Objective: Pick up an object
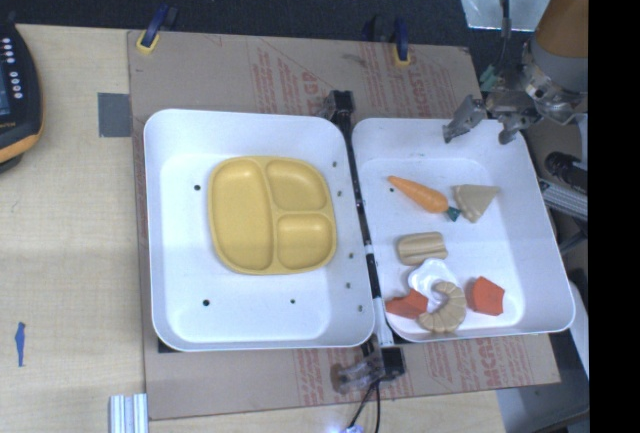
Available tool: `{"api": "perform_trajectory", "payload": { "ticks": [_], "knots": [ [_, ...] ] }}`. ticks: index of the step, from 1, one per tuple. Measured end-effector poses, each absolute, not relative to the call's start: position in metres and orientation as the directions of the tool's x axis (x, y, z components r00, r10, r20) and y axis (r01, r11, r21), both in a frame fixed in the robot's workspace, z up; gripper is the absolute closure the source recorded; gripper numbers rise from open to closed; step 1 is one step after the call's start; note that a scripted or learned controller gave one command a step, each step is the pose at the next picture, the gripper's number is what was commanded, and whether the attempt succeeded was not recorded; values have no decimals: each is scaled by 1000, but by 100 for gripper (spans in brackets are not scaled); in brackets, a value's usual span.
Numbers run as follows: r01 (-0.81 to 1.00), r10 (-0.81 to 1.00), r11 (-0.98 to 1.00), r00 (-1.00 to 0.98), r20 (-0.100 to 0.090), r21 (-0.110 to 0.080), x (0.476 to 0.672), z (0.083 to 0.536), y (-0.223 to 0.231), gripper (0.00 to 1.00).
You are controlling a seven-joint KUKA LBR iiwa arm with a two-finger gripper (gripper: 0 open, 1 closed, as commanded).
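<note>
Choosing a target comes first: at the near end of the right bin [535, 221] a curled pastry [445, 309], white piece and red blocks crowd together — awkward. The smooth tan roll [421, 246] lies apart, the tapered orange carrot [418, 194] beyond. Farthest, the gripper [487, 120] hovers over the rim, jaws spread wide, holding nothing.

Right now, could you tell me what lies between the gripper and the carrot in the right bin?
In the camera view, only bare white bin floor separates the gripper from the carrot.
</note>
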State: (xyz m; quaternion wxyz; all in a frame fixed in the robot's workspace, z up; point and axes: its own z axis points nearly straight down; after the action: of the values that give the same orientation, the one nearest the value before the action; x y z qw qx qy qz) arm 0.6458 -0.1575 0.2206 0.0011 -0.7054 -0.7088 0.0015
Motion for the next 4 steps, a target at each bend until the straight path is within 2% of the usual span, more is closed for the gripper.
{"api": "perform_trajectory", "payload": {
  "ticks": [1,2,3,4],
  "knots": [
    [1000,1000,4,-4,4,-16,567,170,-110,0],
    [1000,1000,4,-4,2,5,621,105,-143,0],
    [1000,1000,8,-8,1,-8,595,91,-102,0],
    [1000,1000,5,-5,-1,-5,596,102,-105,100]
  ]
}}
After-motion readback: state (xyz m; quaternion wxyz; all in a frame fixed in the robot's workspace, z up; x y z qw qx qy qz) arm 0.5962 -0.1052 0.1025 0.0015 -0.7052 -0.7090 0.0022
